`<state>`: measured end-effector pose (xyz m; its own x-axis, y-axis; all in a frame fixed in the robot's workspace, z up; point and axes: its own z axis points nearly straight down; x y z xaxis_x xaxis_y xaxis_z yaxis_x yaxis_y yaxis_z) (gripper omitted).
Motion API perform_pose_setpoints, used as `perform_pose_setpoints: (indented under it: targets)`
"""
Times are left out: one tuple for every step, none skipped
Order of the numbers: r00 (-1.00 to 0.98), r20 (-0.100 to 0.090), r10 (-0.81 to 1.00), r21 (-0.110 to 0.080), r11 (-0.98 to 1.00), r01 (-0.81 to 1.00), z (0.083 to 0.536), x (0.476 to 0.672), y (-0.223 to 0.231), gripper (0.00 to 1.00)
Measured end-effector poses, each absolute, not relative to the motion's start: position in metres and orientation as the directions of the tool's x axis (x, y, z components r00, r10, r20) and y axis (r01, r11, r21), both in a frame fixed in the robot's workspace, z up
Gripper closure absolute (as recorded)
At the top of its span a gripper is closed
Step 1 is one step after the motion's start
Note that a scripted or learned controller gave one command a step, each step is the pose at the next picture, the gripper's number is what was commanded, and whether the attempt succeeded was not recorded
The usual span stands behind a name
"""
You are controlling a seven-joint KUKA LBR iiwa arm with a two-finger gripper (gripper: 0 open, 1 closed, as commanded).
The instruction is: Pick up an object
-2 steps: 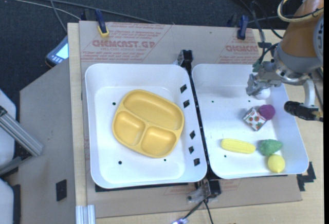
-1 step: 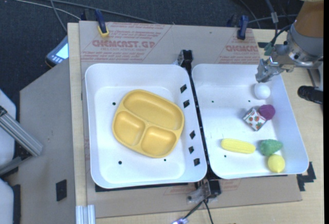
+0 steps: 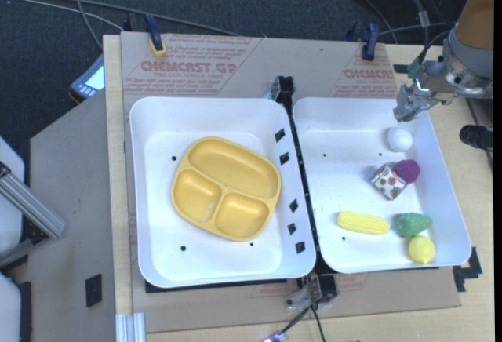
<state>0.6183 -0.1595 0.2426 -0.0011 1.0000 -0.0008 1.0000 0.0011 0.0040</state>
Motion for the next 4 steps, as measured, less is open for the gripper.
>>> perform_pose_setpoints:
  targets:
    - [-0.006, 0.003, 1.000, -0.002, 0.006, 1.000, 0.241, 0.606, -0.102, 1.00]
    - [-0.007, 0.003, 1.000, 0.001, 0.007, 1.000, 0.246, 0.613, -0.048, 1.00]
    - [-0.007, 0.004, 1.000, -0.002, 0.007, 1.000, 0.251, 0.605, 0.008, 1.00]
    - [-0.007, 0.003, 1.000, 0.001, 0.007, 1.000, 0.253, 0.607, 0.065, 1.00]
